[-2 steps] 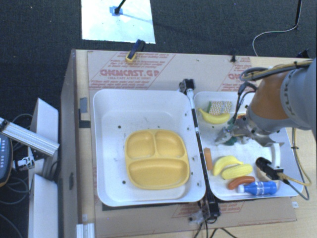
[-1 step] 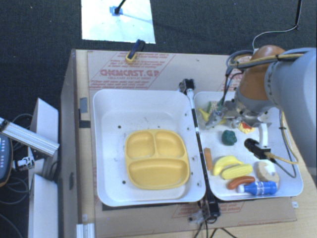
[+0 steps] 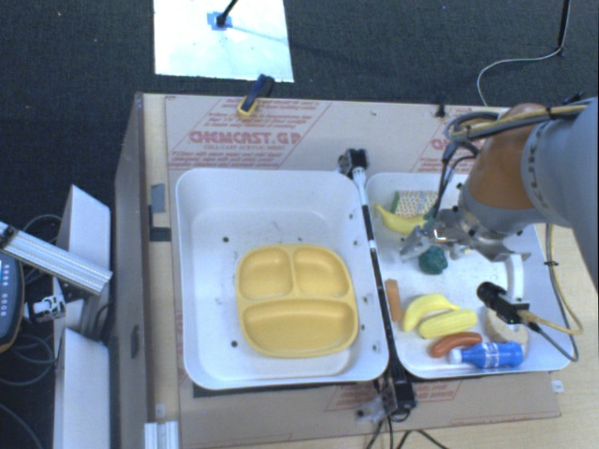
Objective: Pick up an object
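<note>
Jaws [image 3: 423, 242] state unclear, over right bin [image 3: 538, 368] w/ banana [image 3: 397, 219] beside, near divider edge.

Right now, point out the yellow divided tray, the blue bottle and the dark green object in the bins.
Yellow divided tray [image 3: 297, 300], camera view, on the ridge between its compartments.
Blue bottle [image 3: 490, 354], camera view, on the middle of its body.
Dark green object [image 3: 432, 261], camera view, on its top.

One fixed camera looked down on me from above the counter [image 3: 281, 124], tilted at a slant and set far enough back to take in both white bins [image 3: 201, 251] and some dark floor [image 3: 75, 64]. My arm [image 3: 552, 166] entered from its right.
</note>
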